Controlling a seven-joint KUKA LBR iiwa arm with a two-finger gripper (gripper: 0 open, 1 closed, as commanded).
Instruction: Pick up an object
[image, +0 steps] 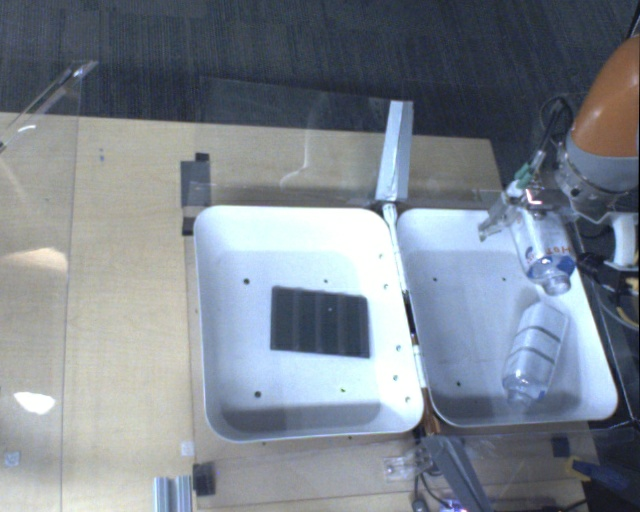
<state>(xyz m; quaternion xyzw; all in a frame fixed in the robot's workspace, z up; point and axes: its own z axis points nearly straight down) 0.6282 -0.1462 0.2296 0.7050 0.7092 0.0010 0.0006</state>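
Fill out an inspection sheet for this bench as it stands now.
Surface: wooden bench bearing left bin and right bin.
Job's things: clear plastic bottle lying in the right bin; second clear bottle at the gripper.
Clutter: dark ribbed pad in the left bin.
Grippers: above the right bin's far right corner; finger state unclear.
Cables: dark cables near the arm.
Surroundings: dark carpet.

My single fixed camera sits above the counter (100, 300), looking down at a slant on both bins, left bin (230, 250) and right bin (450, 250); the arm (605, 110) enters from the view's right.
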